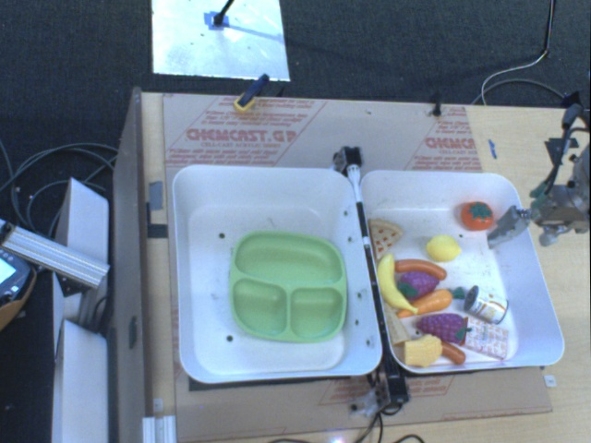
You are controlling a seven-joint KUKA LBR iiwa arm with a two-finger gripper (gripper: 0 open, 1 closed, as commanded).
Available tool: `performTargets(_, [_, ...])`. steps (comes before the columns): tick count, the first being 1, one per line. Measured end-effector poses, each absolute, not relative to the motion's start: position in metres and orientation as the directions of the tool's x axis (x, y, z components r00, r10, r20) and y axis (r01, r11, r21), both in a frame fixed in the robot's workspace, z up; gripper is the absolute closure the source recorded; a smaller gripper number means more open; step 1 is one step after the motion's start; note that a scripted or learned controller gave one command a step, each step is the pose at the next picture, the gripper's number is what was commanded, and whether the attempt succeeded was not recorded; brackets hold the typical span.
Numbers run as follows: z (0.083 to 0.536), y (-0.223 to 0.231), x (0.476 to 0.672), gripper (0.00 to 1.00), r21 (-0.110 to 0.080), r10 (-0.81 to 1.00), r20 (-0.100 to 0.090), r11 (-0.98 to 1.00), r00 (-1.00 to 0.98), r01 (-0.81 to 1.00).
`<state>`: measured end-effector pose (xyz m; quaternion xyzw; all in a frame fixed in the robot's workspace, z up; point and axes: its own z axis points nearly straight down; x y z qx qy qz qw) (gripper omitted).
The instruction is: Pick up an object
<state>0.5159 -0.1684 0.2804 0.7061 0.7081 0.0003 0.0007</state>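
Observation:
The right bin (517, 192) holds several toy foods: a red tomato (477, 214), a yellow lemon (443, 247), a pizza slice (383, 238), a banana (391, 284), a carrot (430, 303), purple grapes (441, 325), a small can (488, 307) and a cheese wedge (420, 351). My gripper (531, 233) hangs over the bin's right rim, just right of the tomato and above the can. It is open, with nothing between its fingers.
The left bin (199, 247) carries a green divided plate (288, 284). A black bar (360, 229) runs between the two bins. A pink wafer (485, 341) lies at the right bin's front. Cables trail at the back right.

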Motion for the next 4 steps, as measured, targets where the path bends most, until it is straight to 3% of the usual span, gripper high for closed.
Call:
performTargets(1, [0.160,-0.118,0.538,0.00,-0.002,1.000,0.001,0.003,-0.003,1.000])
performTargets(2, [0.097,-0.097,0.532,0.00,-0.001,1.000,0.001,0.002,-0.002,1.000])
performTargets(3, [0.107,-0.097,0.533,1.00,0.002,1.000,0.000,0.002,-0.002,1.000])
performTargets(4, [0.199,-0.058,0.536,1.00,0.003,1.000,0.000,0.004,-0.004,1.000])
